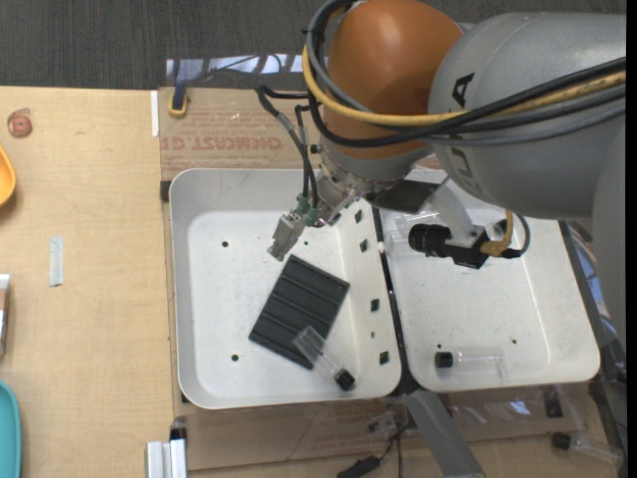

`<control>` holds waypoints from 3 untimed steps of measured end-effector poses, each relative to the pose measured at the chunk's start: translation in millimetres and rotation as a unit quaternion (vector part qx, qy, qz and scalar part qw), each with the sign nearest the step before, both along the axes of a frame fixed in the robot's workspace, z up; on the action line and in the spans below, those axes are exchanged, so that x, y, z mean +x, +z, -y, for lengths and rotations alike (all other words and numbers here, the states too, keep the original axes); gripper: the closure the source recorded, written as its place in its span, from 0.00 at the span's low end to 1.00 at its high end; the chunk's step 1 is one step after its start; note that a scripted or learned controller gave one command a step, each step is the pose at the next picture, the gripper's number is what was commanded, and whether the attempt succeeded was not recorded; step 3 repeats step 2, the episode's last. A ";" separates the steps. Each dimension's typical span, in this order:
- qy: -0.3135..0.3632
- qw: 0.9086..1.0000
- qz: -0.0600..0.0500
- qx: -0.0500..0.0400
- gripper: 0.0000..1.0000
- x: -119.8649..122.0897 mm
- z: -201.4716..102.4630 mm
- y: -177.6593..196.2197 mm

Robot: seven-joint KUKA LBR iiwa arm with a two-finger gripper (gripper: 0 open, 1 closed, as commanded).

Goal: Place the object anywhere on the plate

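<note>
Left bin: white, shallow. Right bin touching its right side. Cardboard sheet beyond its far edge. Left of left bin, on pale bench: grey strip; reddish disc farther up-left; orange thing and teal thing at picture edge.

Arm reaching in, hand low — tilted left

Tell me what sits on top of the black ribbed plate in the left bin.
A small clear piece lies over the lower edge of the black ribbed plate. The pincer is by its upper corner. Whatever is beneath the plate is covered.
</note>
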State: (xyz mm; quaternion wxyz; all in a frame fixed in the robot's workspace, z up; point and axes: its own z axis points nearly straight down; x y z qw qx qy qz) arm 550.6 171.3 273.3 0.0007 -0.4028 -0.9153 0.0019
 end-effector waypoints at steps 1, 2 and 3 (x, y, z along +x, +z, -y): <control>-0.047 0.999 -0.001 -0.001 0.00 52.2 -48.9 -114.4; -0.216 0.976 0.000 -0.001 0.00 94.8 -34.3 -186.1; -0.216 0.976 0.000 -0.001 0.00 94.8 -34.3 -186.1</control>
